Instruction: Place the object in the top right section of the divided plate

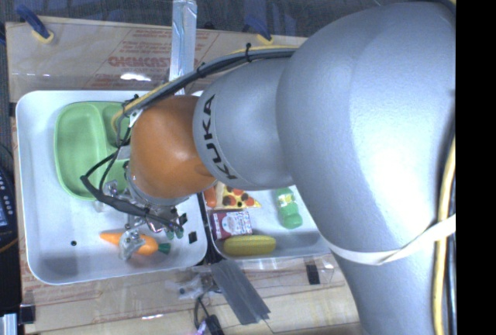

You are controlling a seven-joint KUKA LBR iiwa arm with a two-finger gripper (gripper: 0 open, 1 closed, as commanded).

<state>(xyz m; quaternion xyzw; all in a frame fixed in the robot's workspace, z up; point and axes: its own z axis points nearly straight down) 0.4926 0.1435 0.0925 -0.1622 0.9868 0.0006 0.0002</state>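
The big grey arm (325,132) is reaching in over the two white bins and is covering much of them. Its orange band (167,147) is sitting just above the gripper (138,236), which is hanging low over the left bin (35,194). The gripper is right on top of a toy carrot (116,237), which is lying on the bin floor with its orange end sticking out to the left of the gripper and a bit of green showing on the gripper's right. The carrot is looking like it is touching the gripper, but I cannot tell if the gripper is open or closed, or if it is holding the carrot at all, because the metal parts and wires are hiding that spot. Up and to the left of the gripper, the green divided plate (77,143) is resting in the same bin, and the arm is covering its right part. To the right of the gripper, in the other bin (310,236), a yellow-green pickle-shaped toy (248,246) is lying beside a small dark red box (231,223). A little pizza slice toy (236,198) is lying just above the box, and a small green bottle (288,209) is sitting farther right.
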